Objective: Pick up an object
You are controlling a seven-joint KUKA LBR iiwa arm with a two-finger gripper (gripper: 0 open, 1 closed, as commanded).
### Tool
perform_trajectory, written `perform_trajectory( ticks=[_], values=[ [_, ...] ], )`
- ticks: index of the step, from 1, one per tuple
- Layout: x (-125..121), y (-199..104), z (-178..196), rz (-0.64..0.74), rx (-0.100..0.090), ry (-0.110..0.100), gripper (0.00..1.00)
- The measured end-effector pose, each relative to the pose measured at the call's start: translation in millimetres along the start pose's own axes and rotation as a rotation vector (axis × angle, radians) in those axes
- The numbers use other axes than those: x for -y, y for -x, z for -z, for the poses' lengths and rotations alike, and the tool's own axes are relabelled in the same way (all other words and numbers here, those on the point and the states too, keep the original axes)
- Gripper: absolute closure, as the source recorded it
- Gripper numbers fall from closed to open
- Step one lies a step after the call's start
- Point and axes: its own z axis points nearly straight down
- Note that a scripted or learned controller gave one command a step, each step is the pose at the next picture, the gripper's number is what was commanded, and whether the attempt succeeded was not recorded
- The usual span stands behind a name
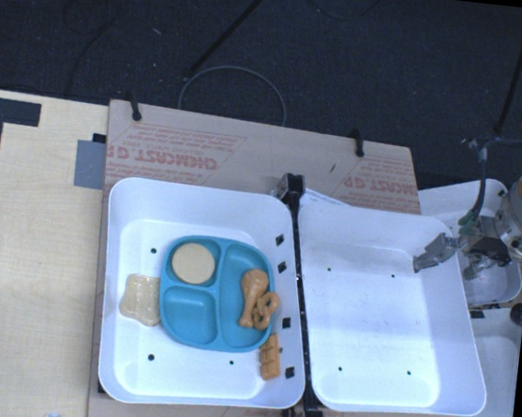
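Two white bins [365,395] sit side by side on a printed cardboard sheet [248,159].

Dark carpet [265,24] (cables strewn), pale wooden bench [14,295], cardboard sheet [248,159]

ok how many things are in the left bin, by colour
blue: 1, the divided tray
tan: 4, the round disc, the pretzel-like piece, the flat piece left of the tray, the small piece by its right corner
total: 5
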Motion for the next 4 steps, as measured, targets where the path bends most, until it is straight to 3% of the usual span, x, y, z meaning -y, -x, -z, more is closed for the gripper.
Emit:
perform_trajectory(
  ticks=[1, 4],
  values=[
    [-2, 0, 7, 0.002, 0.002, 0.011, 0.0],
    [-3, -13, -148, 0.001, 0.002, 0.01, 0.0]
  ],
)
